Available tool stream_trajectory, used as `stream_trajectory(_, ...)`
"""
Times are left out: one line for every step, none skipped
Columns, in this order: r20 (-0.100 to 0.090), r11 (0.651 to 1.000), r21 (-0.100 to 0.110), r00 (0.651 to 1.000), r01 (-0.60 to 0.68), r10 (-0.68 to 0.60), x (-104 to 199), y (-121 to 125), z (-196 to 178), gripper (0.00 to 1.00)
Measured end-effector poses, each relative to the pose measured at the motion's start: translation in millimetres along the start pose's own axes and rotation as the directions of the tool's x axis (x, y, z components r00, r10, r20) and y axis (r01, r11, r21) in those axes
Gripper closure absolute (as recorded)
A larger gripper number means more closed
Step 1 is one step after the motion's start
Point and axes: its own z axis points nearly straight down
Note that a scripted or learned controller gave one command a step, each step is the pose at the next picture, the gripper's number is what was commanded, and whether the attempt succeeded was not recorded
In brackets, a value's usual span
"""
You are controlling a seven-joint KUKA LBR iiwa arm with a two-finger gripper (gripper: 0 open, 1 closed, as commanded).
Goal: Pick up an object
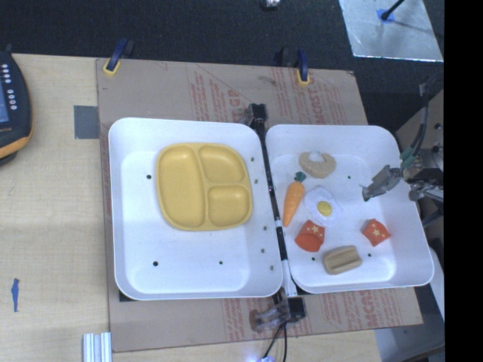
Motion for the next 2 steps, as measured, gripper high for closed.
stream_trajectory(-0.003, 1.0, 0.009, 1.0, 0.005, -0.005, 37, 47, 111, 0.0)
stream_trajectory(0.001, 1.0, 0.0, 1.0, 0.005, -0.005, 54, 111, 201, 0.0)
